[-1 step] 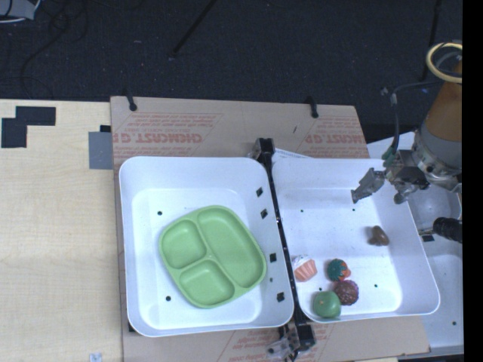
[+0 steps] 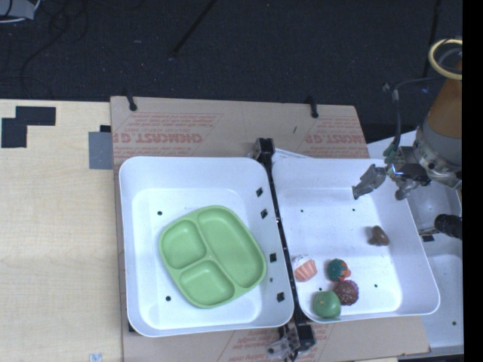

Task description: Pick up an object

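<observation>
Cardboard sheet (image 2: pixel 226 130) under both bins, red print on far strip reads upside down/mirrored, looks like "CHEMCREST" – not sure of letters. More red print on near edge, too small to read.

Left bin (image 2: pixel 143 179) holds green tray (image 2: pixel 212 256), 3 compartments, lying w/ its long side at a slant, nothing in them.

Right bin (image 2: pixel 332 183) touches left bin along black clip strip in middle. Objs sit in near part: pink-white cupcake-like item (image 2: pixel 304 268) near-left by the divider; multicolor ball (image 2: pixel 337 269) right of it; dark red berry-like item (image 2: pixel 347 292) just near of ball, touching green ball (image 2: pixel 327 305) on its left. Brown lump (image 2: pixel 378 236) apart from the rest, towards right wall, mid-depth.

Arm (image 2: pixel 445 119) comes in from right, orange band up top. Gripper (image 2: pixel 385 181) hangs over far-right part of right bin, above the white floor, far side of brown lump and well apart from the near cluster. One grey finger (image 2: pixel 370 181) sticks out left, other finger at right; they look spread w/ a gap between, nothing pinched. No contact w/ any obj.

Bench (image 2: pixel 53 240) left is light wood w/ black tape marks (image 2: pixel 26 124) and grey square (image 2: pixel 99 149).
</observation>
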Controlling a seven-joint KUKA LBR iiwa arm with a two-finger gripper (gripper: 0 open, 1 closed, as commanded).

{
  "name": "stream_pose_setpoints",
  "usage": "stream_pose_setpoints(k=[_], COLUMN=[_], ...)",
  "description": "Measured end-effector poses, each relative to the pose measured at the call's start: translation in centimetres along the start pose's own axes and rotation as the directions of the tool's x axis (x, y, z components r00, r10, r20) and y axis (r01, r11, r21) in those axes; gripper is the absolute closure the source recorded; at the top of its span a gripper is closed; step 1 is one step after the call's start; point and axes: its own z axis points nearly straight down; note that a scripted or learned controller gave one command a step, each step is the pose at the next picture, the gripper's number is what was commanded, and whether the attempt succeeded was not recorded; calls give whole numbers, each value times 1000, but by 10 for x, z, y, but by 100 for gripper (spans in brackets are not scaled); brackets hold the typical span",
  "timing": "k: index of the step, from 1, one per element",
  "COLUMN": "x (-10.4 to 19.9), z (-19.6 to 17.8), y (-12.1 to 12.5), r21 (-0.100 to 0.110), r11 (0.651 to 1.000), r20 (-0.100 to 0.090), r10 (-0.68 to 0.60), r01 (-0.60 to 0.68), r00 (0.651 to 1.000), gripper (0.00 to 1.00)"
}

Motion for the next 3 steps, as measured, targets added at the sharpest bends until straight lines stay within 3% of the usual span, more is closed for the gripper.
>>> stream_pose_setpoints(k=[2,3], x=[-13,-15], z=[93,157], y=[2,3], r21=[3,5], r11=[1000,1000], r20=[0,-2], r10=[1,1], r01=[-1,-1], r00=[1000,1000], gripper=[0,0])
